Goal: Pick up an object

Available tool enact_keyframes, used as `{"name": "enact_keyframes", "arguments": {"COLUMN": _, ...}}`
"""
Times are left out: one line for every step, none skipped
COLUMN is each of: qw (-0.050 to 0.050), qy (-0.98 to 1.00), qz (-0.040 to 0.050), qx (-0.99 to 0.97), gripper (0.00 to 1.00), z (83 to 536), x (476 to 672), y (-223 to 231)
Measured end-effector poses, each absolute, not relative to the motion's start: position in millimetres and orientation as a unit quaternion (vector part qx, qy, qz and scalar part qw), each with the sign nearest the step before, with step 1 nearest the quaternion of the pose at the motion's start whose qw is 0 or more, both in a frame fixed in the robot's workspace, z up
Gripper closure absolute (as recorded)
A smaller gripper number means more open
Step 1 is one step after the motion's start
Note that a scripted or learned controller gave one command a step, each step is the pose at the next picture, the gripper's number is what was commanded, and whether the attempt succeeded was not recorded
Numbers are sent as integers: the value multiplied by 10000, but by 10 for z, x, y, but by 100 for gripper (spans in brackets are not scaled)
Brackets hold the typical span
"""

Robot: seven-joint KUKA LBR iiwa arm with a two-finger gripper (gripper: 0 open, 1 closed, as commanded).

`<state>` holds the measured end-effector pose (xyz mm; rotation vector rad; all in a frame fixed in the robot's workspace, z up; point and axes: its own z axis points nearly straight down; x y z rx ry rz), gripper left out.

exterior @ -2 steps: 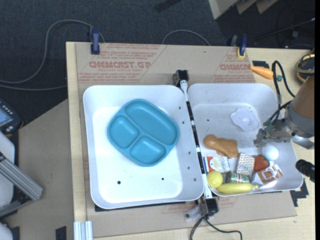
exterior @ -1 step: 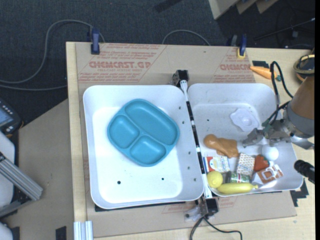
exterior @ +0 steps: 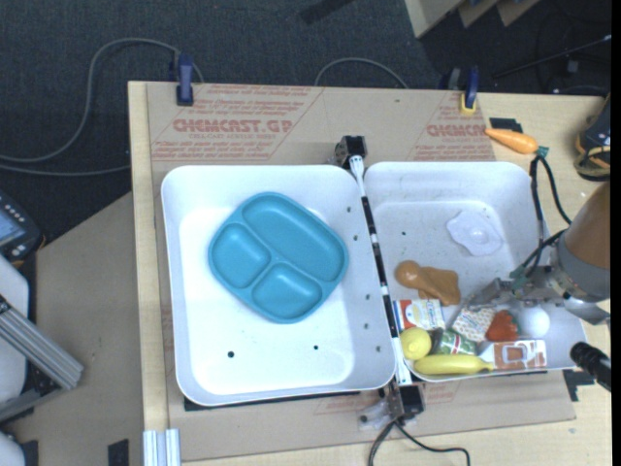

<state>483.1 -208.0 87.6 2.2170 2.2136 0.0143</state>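
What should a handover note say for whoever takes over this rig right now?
Gripper: low over the right bin, above the pile at its near end; whether it is open or shut is unclear, and nothing is visibly held.
Things: brown piece, yellow banana, yellow ball, white ball and small packets lie in the right bin. Blue divided plate lies in the left bin.
Done: no pick confirmed.
Left: grasp one object and lift it.
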Motion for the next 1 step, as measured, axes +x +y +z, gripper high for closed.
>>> {"name": "enact_keyframes", "arguments": {"qw": 45, "qy": 7111, "qz": 39, "qx": 7031, "gripper": 0, "z": 859, "x": 6062, "y": -1465}}
